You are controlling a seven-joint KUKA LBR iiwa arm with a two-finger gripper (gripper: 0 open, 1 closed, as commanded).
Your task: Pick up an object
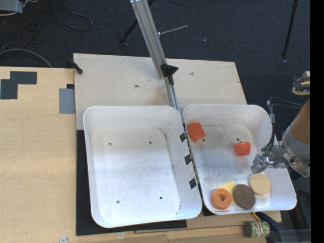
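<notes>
From my remote seat, nearest the camera, a small green can (258, 229) lies on the bench edge just outside the right bin (283, 204). Inside that bin's near corner I see a cluster of four pieces: an orange ring (221, 198) with a pale hole, a yellow block (229, 187) tucked behind it and touching it, a dark brown disc (244, 196) beside the ring, and a tan disc (260, 184) just right of the brown one, the two discs overlapping at their edges. Just beyond the tan disc my gripper (262, 160) hangs low at the bin's right wall, its metal tip pointing left; nothing sits in it that I can see, and I cannot tell how wide it stands. The arm (298, 146) enters from the right, grey at the wrist with an orange patch above, leaning over the rim. Farther in, a small red-orange cup-like piece (242, 148) rests near the bin's middle, just left of the tip and apart from it. An orange cube (196, 132) sits tilted against the left wall. The left bin (96, 120) lies alongside. Beyond both, a slanted aluminium rail (152, 39) rises from the board.
</notes>
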